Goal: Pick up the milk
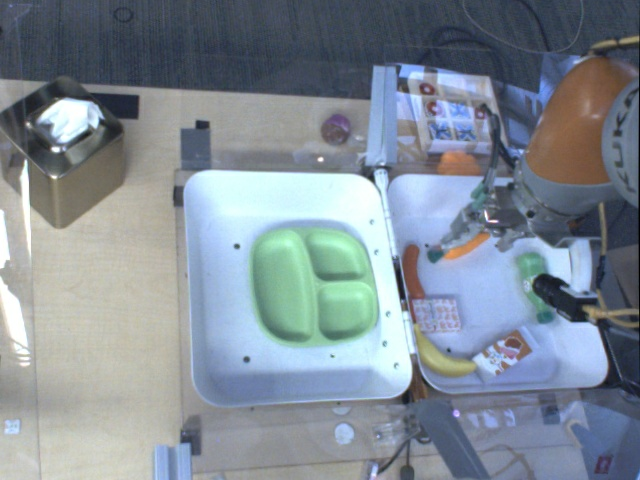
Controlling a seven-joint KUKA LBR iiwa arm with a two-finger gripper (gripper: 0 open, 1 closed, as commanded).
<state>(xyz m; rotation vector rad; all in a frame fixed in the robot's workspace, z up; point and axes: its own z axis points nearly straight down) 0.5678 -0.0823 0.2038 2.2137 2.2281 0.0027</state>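
gripper (478, 220) up over carrot (462, 250), finger state hard to tell tbh. milk (503, 355) sits well toward near edge of right bin (580, 373), long axis slanted.

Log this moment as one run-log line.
task: pick up milk | gripper: over right bin, by carrot | milk carton: lying at bin's front, untouched | left bin: green tray

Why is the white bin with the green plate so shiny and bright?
In the camera view, overhead light glares off the left bin, washing out its white floor around the green tray; the gripper looks slightly blurred; the milk carton stays readable.
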